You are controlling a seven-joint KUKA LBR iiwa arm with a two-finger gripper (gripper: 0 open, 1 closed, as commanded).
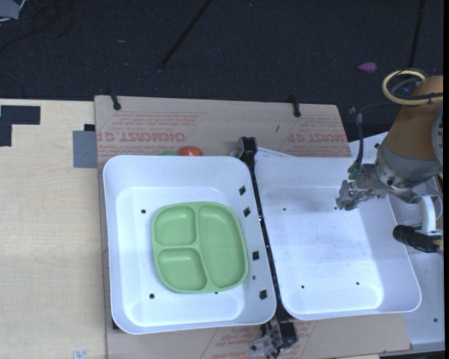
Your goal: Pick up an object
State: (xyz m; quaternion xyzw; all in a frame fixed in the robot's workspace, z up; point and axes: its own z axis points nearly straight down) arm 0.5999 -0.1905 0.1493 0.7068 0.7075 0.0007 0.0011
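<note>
A light green divided plate (200,246) with three compartments lies flat in the left bin (127,193). My gripper (346,200) hangs over the upper right part of the right bin (322,238), far from the plate. Nothing shows between its fingers, and the view is too small to tell how they stand.
A small red-orange object (190,152) and a bit of green (167,153) peek out behind the left bin's far rim, on the cardboard (209,129). A black divider (258,230) runs between the two bins. The arm comes in from the right edge.
</note>
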